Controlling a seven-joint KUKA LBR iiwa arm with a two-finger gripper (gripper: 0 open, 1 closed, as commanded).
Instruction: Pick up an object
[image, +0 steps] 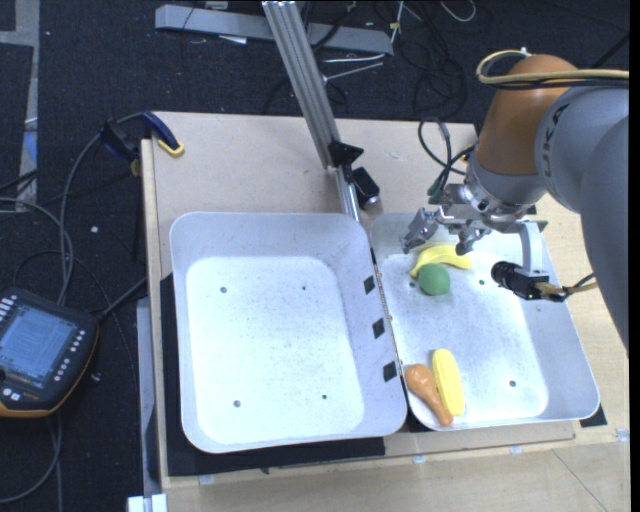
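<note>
1. The arm (560, 120) is seen reaching in from the right, over the far end of the right bin (560, 400).
2. The gripper (442, 238) is held above the bin's far left corner, fingers spread open, nothing between them.
3. A yellow banana (440, 258) is found just below the gripper, lying flat on the bin floor; contact with the fingers cannot be told.
4. A green ball (434, 281) is set right against the banana, on its near side.
5. A yellow block (447, 380) and an orange carrot (427, 392) are laid side by side, touching, at the near left corner of the right bin, well apart from the gripper.
6. The left bin (190, 240) is placed beside the right bin, their edges overlapping.
7. A pendant (40, 350) is seen on the floor at left.
</note>
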